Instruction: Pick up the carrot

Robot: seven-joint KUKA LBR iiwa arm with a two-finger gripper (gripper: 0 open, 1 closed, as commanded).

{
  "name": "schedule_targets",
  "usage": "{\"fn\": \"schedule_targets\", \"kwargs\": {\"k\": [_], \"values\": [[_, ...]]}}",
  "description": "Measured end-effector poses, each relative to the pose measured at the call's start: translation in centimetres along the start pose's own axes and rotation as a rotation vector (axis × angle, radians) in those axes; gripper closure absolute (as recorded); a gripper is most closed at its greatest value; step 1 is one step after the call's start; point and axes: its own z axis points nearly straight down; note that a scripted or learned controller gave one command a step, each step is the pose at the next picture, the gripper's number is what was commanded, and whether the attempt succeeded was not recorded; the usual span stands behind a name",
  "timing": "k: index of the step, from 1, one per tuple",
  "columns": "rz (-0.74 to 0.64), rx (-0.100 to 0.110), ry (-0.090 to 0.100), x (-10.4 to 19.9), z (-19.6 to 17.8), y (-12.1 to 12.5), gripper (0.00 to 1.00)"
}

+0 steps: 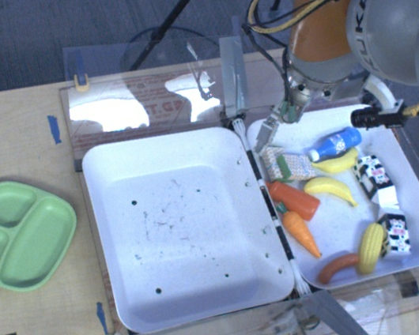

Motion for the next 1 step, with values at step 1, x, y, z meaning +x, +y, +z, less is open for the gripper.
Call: {"fn": "schedule_targets", "kwargs": {"k": [1], "values": [[-0.205,0.0,0.003,3.49,-0.01,0.54,0.0]]}}
